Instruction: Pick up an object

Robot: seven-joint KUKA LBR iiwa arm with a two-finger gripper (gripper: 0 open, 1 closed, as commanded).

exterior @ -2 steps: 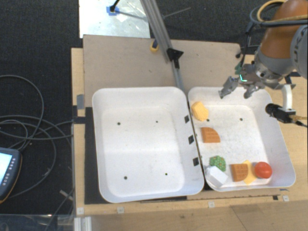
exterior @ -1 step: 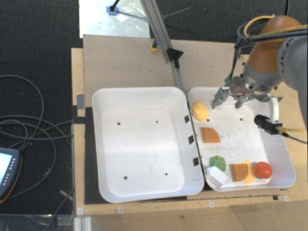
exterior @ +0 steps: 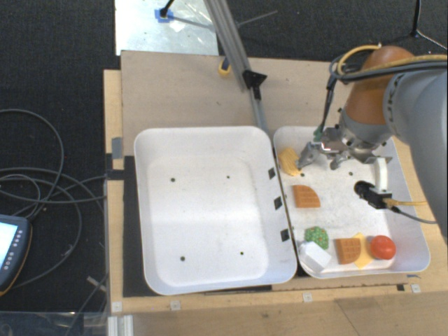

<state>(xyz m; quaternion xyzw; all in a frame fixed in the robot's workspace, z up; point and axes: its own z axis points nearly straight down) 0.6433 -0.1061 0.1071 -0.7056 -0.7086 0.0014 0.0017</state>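
The grey arm's two-finger gripper [exterior: 316,155] hangs with fingers spread apart over the far left of the right white bin [exterior: 413,254], just right of a small yellow curved piece [exterior: 288,162] (an orange waffle-like square [exterior: 306,197] lies nearer).

Your arm [exterior: 413,93] comes in from the right, grey link high, orange band [exterior: 367,89] above the wrist. Hand [exterior: 323,152] sits low at the far right, angled leftward. Its fingers are too small to read.
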